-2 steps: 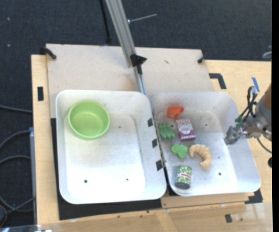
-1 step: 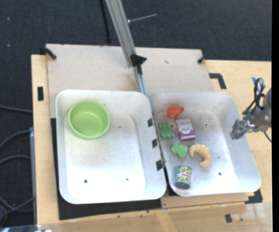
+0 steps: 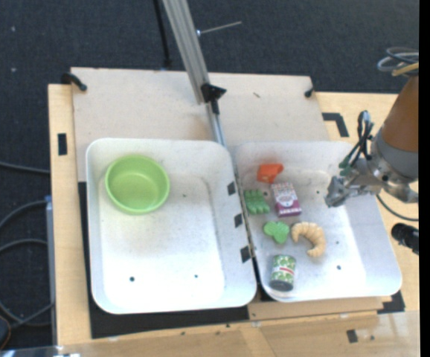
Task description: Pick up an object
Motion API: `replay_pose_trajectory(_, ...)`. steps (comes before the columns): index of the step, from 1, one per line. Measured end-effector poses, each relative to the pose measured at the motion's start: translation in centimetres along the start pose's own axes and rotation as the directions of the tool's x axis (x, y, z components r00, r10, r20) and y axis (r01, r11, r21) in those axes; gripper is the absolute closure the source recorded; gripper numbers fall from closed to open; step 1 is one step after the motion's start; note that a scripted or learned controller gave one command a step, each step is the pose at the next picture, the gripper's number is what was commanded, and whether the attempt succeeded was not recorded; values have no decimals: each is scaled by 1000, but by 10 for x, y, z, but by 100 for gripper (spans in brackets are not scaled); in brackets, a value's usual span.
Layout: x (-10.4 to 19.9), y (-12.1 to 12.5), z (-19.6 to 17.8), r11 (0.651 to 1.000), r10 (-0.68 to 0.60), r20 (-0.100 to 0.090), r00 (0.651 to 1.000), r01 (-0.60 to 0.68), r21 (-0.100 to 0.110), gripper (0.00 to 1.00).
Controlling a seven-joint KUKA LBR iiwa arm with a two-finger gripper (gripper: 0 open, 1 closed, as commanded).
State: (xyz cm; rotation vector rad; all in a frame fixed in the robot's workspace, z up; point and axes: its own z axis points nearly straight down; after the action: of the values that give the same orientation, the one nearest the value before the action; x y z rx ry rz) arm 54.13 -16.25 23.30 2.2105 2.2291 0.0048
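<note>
The gripper (image 3: 337, 194) hovers over the right bin (image 3: 371, 270) near its right side with nothing between its fingers; how far they are spread cannot be told. The candidates lie to its left in that bin: an orange piece (image 3: 269, 172), a pink carton (image 3: 285, 199), a croissant (image 3: 309, 238), two green toys (image 3: 257, 201) (image 3: 277, 232) and a small can (image 3: 282, 271). Judged as the approach step: next, centre over one item, the croissant being nearest, then descend

a robotics lab: 2 white bins (image 3: 163, 288) on a bench (image 3: 148, 106), loose cables (image 3: 7, 222).
</note>
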Motion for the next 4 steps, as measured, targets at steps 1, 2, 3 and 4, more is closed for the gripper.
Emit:
replay_pose_trajectory(1,52,17,-11,1000,1,-1,1000,-1,1,100)
replay_pose_trajectory(2,96,34,-1,1000,6,1,1000,-6,2,100)
replay_pose_trajectory(3,137,48,2,1000,3,0,1000,-3,2,100)
replay_pose_trajectory(4,186,68,9,1000,2,0,1000,-2,2,100)
